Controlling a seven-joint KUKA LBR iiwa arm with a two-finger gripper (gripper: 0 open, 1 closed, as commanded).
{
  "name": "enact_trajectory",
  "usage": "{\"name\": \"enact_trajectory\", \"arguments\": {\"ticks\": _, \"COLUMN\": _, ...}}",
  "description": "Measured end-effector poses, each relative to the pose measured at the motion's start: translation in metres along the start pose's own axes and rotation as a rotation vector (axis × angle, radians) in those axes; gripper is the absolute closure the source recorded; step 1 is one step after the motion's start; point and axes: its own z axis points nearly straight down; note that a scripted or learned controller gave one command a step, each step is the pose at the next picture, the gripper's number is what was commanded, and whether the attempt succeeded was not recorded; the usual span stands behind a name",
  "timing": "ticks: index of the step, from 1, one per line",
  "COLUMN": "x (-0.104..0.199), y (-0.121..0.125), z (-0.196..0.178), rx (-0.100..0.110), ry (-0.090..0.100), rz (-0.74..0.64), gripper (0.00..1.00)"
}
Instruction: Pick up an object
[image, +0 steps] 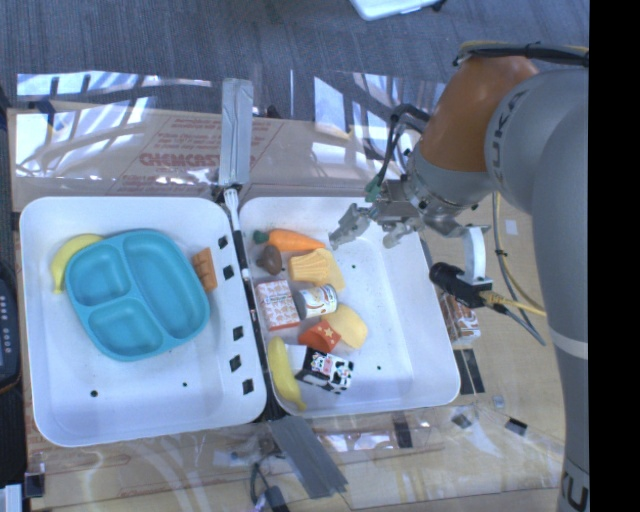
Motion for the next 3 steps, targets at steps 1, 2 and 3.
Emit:
{"name": "enact_trajectory", "arguments": {"ticks": 1, "x": 0.052, "y": 0.016, "z": 0.134, "rx": 0.012, "ry": 0.002, "rz": -0.064, "gripper": 0.0}}
{"name": "enact_trajectory", "arguments": {"ticks": 2, "x": 0.051, "y": 0.023, "z": 0.114, "rx": -0.008, "ry": -0.001, "rz": -0.067, "gripper": 1.0}}
{"name": "enact_trajectory", "arguments": {"ticks": 3, "x": 0.092, "y": 0.018, "z": 0.03, "rx": -0.009, "ry": 0.0, "rz": -0.087, "gripper": 1.0}}
